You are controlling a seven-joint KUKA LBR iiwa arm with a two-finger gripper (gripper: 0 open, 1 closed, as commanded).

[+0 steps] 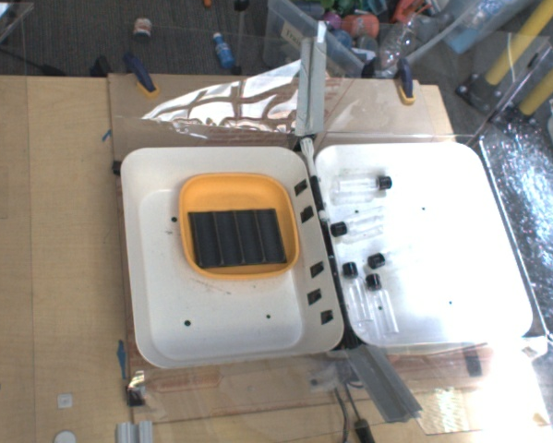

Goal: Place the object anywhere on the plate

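Black ridged block (pixel 237 236) lies on orange plate (pixel 240 185), left bin (pixel 222 332).
Clear black-capped vials (pixel 376 284) scattered in right bin (pixel 447 238). Jaw state: cannot tell.

Wooden bench (pixel 45 247). Directly on it: white bin (pixel 130 247) and second bin (pixel 461 247), side by side, touching along the shared edge. Crumpled foil (pixel 239 109) just behind both bins. Clamp (pixel 143 79) near the foil's end.

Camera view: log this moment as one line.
plate: orange, left bin | on plate: dark ribbed block | right bin: clear vials, black caps | placement: not yet done
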